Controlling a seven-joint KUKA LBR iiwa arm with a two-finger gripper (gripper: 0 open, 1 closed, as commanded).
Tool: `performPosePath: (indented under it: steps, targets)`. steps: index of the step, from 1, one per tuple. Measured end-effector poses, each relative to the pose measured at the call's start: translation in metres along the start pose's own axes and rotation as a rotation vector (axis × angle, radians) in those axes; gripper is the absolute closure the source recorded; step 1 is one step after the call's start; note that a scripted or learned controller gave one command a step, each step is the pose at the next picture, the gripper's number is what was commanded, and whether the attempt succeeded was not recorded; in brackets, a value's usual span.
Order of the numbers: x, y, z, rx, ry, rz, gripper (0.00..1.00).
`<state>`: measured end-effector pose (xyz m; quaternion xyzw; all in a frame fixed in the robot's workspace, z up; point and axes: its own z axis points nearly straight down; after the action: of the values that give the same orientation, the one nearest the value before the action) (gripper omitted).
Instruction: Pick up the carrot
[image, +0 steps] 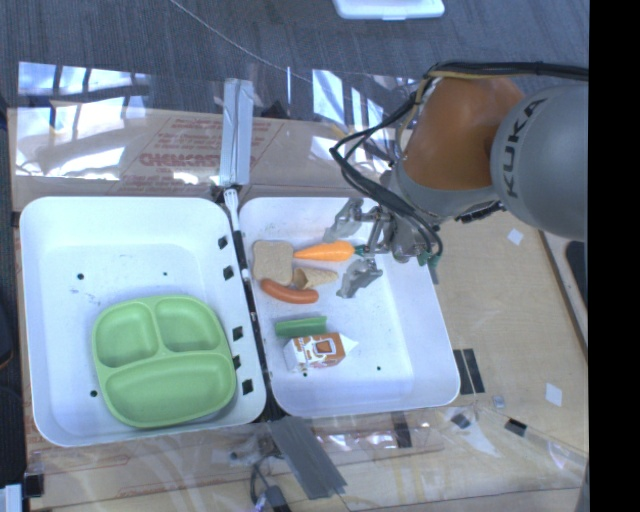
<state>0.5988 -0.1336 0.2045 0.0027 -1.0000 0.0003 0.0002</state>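
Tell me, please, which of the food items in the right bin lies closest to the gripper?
The carrot: orange with a green tip, it lies right beside the gripper, while the sausage sits farther off.

You see two bins side by side on the tabletop. The left bin holds a tray. In the right bin, the carrot lies by the bread, a sausage just below, then a block and a carton. The claw hangs at the carrot's right end.
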Motion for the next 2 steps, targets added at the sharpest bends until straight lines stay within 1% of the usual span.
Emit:
performPosePath:
  steps: [1,2]
  targets:
    - [-0.053,0.005,0.107,-0.001,-0.003,-0.162,0.00]
    - [-0.055,0.006,0.094,0.001,-0.008,-0.169,1.00]
